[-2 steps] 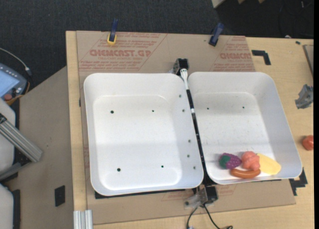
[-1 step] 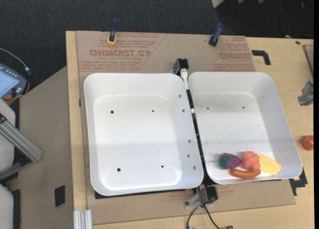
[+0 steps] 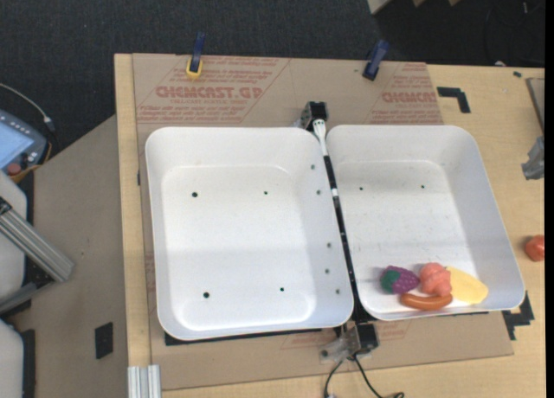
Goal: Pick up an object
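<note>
Low in the frame, closest to the lens, a small black clamp [image 3: 363, 336] with a trailing cable sits at the bench's near edge, just below where the two bins meet.

At the left, the left bin [image 3: 164, 215] shows a plain white floor marked by a few small dark dots. On the cardboard sheet [image 3: 260, 85] beyond it, a yellow clip [image 3: 195, 66] stands toward the upper left. A thin dark strip [image 3: 333, 206] runs between the bins.

The right bin [image 3: 485, 189] holds the candidates, all bunched in its lower right corner. From left to right they are a purple toy [image 3: 399, 279], a curved red-orange piece [image 3: 426, 301] lying along the near wall, a pink-orange lump [image 3: 435, 279] touching both, and a yellow piece [image 3: 467, 287] against the lump's right side. They look like play food, though at this size I would not swear to what each one is.

At the right edge of the frame, a grey piece [image 3: 536, 160] pokes in beside the bin, and an orange patch [image 3: 535, 249] shows lower down; these are probably parts of the arm. Whether the gripper is spread or pressed together, I cannot tell.

As I read it, the task is not yet done. Every object rests on the bin floor, none is lifted, and the reach, the grasp and the lift all remain.
</note>
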